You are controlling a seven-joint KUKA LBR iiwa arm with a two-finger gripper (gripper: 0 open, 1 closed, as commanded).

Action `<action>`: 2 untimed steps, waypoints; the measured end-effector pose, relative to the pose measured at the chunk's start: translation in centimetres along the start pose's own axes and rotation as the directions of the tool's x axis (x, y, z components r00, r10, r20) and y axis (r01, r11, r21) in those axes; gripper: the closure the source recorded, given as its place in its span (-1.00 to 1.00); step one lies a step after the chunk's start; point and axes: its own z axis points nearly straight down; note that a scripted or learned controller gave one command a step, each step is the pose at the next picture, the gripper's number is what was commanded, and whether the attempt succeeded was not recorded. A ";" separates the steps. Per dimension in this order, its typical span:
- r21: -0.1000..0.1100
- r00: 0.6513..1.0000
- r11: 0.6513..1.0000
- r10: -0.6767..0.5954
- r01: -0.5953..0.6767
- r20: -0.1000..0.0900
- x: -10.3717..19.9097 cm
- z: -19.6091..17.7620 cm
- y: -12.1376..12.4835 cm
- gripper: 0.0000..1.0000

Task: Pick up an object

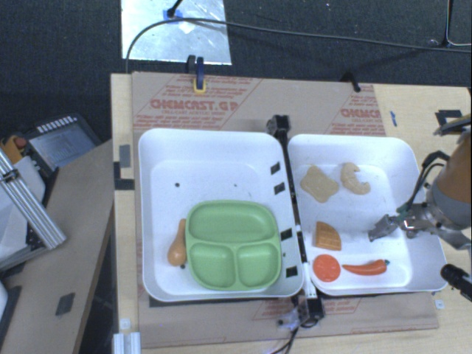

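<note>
Pincer (382, 229) low over the right bin (413, 161), near its right wall, above the chili pepper (363, 268); hard to tell how far apart its tips are, nothing visibly between them. In that bin also: orange-red round piece (327, 268), orange wedge (328, 236), tan slice (319, 184), curled pale piece (355, 178). In the left bin (162, 153): green divided tray (234, 243) with a brown pear-like piece (178, 246) just beside it. On the cardboard (243, 98) over the bench (122, 124), "CHEMCAST" in red print.
</note>
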 end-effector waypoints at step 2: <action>-0.005 1.000 1.000 -0.001 0.001 0.002 0.0 2.8 0.2 1.00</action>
